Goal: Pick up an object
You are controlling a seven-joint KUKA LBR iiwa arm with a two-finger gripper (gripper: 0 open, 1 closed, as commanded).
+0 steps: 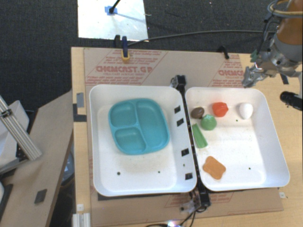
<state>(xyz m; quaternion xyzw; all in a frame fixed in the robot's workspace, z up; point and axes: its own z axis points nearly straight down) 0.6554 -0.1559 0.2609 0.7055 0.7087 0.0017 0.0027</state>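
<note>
Two white bins sit side by side on the bench, and the arm (288, 30) comes in from the right, grey with its orange band showing up at the far right corner. Its gripper (249, 77) hangs above the far rim of the right bin (272, 141), just outside the bin's far edge, with nothing between its tips. Whether the tool is released or clenched I cannot tell from up here; it is small and dark against the board.

Down in the right bin, the pickings are all at rest. Along the far side, a brown lump (197, 112) sits at the left, a red object (219, 109) to its right, and a white egg-shaped piece (245, 110) further right, nearest the gripper. A round green object (208, 122) lies just near of the brown and red ones, touching a long green piece (199, 136) that runs along the left wall. An orange flat shape (214, 167) lies alone toward the near side.

The left bin (102, 141) holds a teal divided plate (139, 126), three compartments, lying flat
</note>
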